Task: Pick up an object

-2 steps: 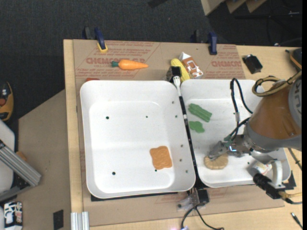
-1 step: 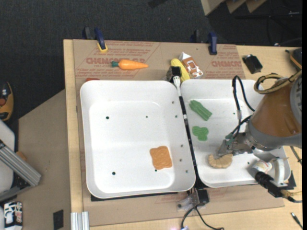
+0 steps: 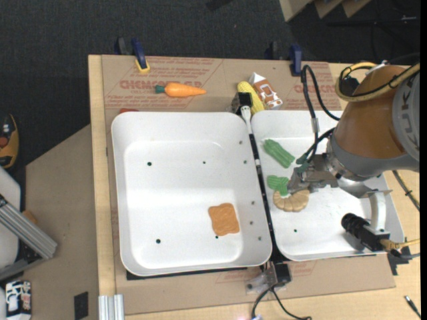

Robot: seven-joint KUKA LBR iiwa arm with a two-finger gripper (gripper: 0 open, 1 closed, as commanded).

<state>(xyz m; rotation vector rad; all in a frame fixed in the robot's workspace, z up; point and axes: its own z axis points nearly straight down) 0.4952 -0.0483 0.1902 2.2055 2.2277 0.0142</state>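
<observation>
My gripper (image 3: 299, 180) hangs low over the left half of the right bin (image 3: 333, 122), below the grey and orange arm (image 3: 373, 122). A small green piece (image 3: 277, 183) lies just left of the gripper, and a tan, ring-shaped biscuit (image 3: 292, 202) sits directly beneath its front. Further back in the same bin lies a longer green pod (image 3: 278, 153). In the left bin (image 3: 133, 145), an orange-brown slice of toast (image 3: 223, 219) rests near the front right corner. The gripper body hides its tips.
On the cardboard behind the bins lie a toy carrot (image 3: 181, 91), a yellow corn cob (image 3: 246, 94) and a small brown-and-white carton (image 3: 267, 94). Blue clamps (image 3: 140, 57) hold the board's back edge. The ridge between the bins (image 3: 259, 179) runs just left of the gripper.
</observation>
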